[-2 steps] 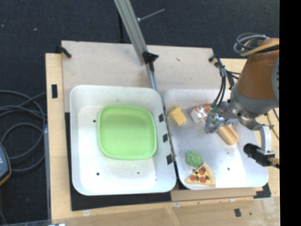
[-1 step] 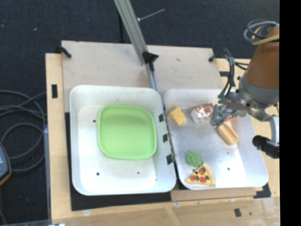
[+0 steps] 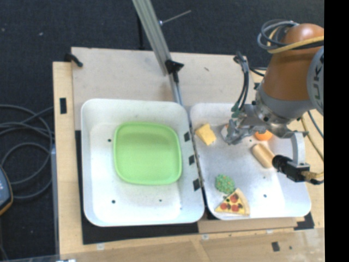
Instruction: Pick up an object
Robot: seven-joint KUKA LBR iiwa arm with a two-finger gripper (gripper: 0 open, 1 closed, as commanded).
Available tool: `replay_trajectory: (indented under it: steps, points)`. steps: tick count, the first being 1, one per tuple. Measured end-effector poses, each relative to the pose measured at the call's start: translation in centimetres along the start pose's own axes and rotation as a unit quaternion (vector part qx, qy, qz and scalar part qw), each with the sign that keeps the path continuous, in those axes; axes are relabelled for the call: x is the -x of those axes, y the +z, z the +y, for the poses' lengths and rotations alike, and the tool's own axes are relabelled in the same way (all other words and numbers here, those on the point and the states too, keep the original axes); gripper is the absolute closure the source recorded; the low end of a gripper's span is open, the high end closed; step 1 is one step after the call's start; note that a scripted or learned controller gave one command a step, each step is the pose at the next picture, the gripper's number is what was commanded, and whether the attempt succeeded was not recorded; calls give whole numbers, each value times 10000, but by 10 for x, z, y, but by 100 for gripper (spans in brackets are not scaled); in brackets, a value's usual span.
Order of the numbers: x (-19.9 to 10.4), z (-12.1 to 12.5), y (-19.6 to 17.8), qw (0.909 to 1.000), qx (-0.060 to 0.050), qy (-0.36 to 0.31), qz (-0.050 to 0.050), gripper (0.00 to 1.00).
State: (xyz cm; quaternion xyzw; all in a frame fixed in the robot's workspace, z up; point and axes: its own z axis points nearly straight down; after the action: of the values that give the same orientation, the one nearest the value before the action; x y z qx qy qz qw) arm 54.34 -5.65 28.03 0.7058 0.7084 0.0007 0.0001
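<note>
Camera view, right bin: yellow cheese wedge near the left wall, just left of the gripper; whether the gripper is open or closed cannot be told. The wedge is probably light, rigid, smooth plastic; best pinched across its flat sides. Also broccoli floret and pizza slice.

Two shallow bins, left and right, of white plastic, smooth with a faint speckle. Green plate of matt plastic, evenly dull. Bench of pale board, flat and unpolished, over rough dark carpet. Slanted rail of ribbed bare metal. Orange band glossy, catching light. Toy food, pizza slice, broccoli and cheese wedge, of painted plastic look.
</note>
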Motion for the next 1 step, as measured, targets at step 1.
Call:
replay_trajectory:
  steps: [1]
  points:
    - [-45,-7,2,10000,-2,3,-2,100]
